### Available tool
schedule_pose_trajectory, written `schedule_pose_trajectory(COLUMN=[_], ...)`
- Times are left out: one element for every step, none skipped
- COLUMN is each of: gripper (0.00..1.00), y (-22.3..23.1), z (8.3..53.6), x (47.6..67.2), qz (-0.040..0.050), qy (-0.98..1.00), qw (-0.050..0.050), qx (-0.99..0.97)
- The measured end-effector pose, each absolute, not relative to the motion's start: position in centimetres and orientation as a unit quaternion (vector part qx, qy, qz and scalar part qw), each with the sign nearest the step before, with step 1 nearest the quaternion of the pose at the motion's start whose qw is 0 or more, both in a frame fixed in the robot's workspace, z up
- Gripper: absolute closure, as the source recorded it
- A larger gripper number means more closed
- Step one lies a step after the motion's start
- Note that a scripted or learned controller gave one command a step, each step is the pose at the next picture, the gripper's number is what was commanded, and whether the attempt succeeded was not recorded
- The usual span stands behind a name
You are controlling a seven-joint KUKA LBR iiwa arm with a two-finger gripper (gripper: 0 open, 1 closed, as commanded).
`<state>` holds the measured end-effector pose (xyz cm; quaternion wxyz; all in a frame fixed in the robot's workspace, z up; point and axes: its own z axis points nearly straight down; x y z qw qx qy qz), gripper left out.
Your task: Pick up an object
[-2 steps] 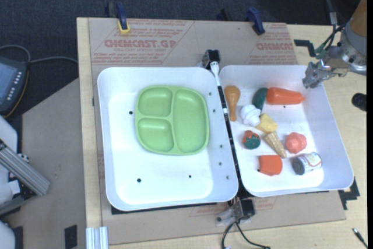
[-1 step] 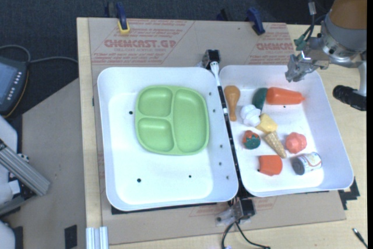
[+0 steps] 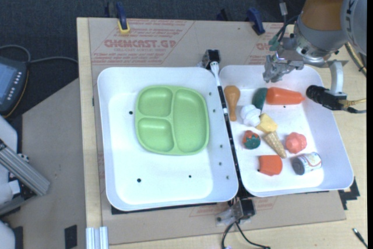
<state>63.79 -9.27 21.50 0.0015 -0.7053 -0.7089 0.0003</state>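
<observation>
White bins sit side by side: left bin (image 3: 116,172) bears a green divided plate (image 3: 172,119); right bin (image 3: 335,148) holds toy foods; grey arm (image 3: 332,3) reaches over its far edge; gripper (image 3: 274,73) hangs above a carrot (image 3: 284,97), apparently empty-handed; finger spread: cannot tell.

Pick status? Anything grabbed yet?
Done: nothing looks lifted; the toy carrot, ice cream cone and the other toys all lie in the right bin. In hand: the gripper sits above the bin's far edge, near the carrot, with no toy between its fingers. Left: go down, close on a toy and lift it.
</observation>
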Motion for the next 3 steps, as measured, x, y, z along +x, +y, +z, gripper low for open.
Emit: schedule_pose_trajectory(gripper=[1.00,1.00,1.00], y=[-7.9,-9.0,-9.6], z=[22.4,23.1,23.0], x=[63.4,63.1,63.6], qz=[0.0001,-0.0005,-0.0006], qy=[-0.708,-0.707,-0.707], qw=[0.001,-0.001,-0.001], qx=[-0.706,-0.707,-0.707])
